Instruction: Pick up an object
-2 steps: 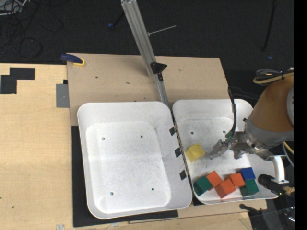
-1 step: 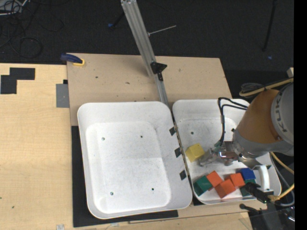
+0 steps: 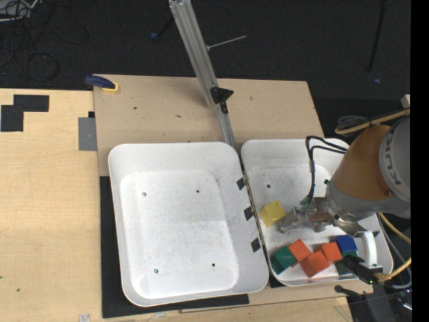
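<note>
The right bin [image 3: 281, 159] holds a yellow block [image 3: 272, 213] near its left wall. Along its front lie a green block [image 3: 282, 259], orange blocks [image 3: 299, 250] [image 3: 315, 265] [image 3: 331, 251], a blue block [image 3: 346, 244] and a white object [image 3: 369, 246]. My gripper [image 3: 289, 221] reaches in from the right, low over the bin floor, just right of the yellow block and above the orange blocks. Nothing shows between its fingertips.
The left bin [image 3: 127, 159] sits beside the right one, with black clips [image 3: 248, 212] along the shared rim. A slanted metal rail [image 3: 198, 52] rises behind the bins. Black cables [image 3: 314, 156] loop over the right bin's far corner.
</note>
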Tool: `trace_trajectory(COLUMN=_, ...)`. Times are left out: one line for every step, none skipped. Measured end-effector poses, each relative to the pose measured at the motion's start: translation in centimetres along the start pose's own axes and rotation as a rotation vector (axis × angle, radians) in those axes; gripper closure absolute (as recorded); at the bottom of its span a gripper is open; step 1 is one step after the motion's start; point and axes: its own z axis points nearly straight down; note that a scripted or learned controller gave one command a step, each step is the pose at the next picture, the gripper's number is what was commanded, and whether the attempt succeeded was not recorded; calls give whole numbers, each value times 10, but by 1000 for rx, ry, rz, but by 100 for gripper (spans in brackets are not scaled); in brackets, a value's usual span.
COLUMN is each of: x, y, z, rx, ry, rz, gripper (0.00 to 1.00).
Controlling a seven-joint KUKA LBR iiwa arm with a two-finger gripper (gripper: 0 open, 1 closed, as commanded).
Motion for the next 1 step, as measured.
trace_trajectory(x=-1, y=0, z=-10, rx=1, ry=1, rz=6, gripper=100)
